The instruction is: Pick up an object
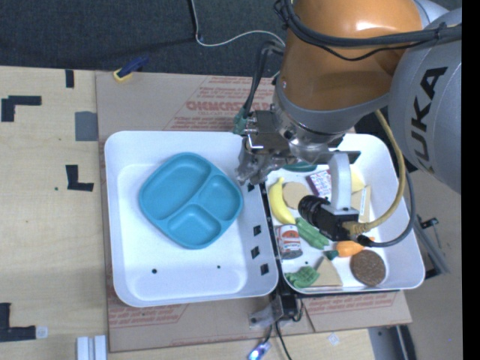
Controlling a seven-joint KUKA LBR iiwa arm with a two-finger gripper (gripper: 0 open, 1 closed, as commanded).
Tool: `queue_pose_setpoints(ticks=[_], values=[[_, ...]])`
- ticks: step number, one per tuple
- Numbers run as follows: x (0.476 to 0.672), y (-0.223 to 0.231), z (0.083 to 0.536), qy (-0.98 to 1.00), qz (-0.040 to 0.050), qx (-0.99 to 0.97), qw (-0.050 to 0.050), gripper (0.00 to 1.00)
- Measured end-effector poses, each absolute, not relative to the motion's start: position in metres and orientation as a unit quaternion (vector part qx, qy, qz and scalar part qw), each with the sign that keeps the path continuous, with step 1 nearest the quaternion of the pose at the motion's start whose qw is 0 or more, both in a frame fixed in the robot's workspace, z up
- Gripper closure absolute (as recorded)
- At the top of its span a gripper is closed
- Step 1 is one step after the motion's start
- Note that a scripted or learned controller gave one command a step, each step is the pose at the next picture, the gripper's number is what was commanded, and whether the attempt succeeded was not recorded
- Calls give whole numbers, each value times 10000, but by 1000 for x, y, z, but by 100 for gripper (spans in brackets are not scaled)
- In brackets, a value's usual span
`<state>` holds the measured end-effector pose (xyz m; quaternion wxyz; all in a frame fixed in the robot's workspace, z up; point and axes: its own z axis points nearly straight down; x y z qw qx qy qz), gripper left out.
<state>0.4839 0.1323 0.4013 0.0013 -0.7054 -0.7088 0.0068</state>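
**Pincer low at the wall between the two bins, its grip hidden**

Far out to the pincer's left lies the bare tan surface (45,223) with its black marks, and nearer in a cardboard sheet (172,100) runs under both bins. The left bin (124,261) holds a blue divided plate (191,199), which lies flat just left of the pincer.

The pincer (253,167) sits low over the wall where the bins meet. The wrist crowds it from above, and I cannot tell whether it is open or shut, or whether it has hold of anything.

Just right of it, in the right bin (401,265), is a banana (279,201), partly covered by the robot. Below that is a small can (290,240), then a green scrap (304,277) I cannot make out. Farther right lie an orange piece (349,249) and a brown disc (369,267). The orange-banded arm (352,43) hides the bin's back part.
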Motion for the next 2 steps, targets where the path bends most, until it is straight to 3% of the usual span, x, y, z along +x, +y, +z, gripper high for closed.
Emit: queue_pose_setpoints(ticks=[2], values=[[484,132,420,-7088,89,-7054,14,100]])
